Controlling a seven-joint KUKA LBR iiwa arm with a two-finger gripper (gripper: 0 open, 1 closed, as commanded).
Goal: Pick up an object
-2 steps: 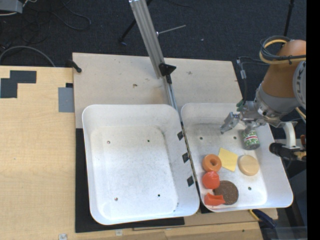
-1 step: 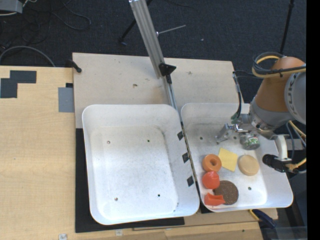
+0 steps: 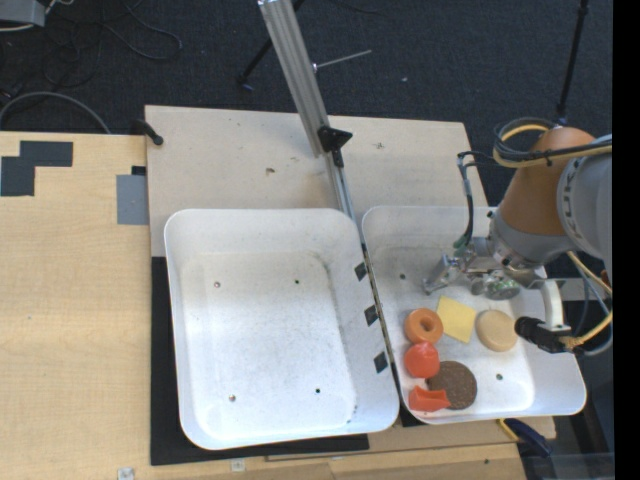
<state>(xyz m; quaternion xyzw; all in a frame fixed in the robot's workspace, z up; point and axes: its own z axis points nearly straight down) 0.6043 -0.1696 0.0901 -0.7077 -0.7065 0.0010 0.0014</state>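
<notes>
Red scrap [image 3: 429,399], brown disc [image 3: 456,382], orange ring [image 3: 425,325], yellow block [image 3: 457,319] and tan disc [image 3: 496,330] sit clustered in right bin [image 3: 560,393]; hand [image 3: 447,274] hovers just above them, grip state unreadable, nothing held—approach step, next needs descent onto one piece.

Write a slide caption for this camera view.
Grey arm's tool hovers in the right white bin above an orange ring and yellow block.
</notes>
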